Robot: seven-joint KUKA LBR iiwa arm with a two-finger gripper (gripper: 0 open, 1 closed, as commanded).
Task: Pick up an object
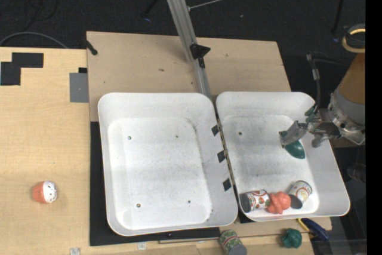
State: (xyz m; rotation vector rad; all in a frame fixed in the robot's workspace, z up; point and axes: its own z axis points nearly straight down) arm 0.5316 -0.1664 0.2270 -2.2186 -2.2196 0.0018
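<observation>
- While the grey arm [352,101] reaches in from the right, the two white bins sit side by side; the left bin [113,110] is the larger thing in view, and the right bin [262,101] carries the objects.
- The gripper [296,139] is over the right part of the right bin, and a dark green object [296,150] sits just under its tip. I cannot tell whether this object is really pinched or only lies beneath.
- Along the near wall of the right bin lie a small can [256,200], an orange-red soft-looking lump [278,202] and a second can [300,193], close together.
- The green object looks small, rounded and light, perhaps smooth, so it may slip; I would take it across its narrow middle.
</observation>
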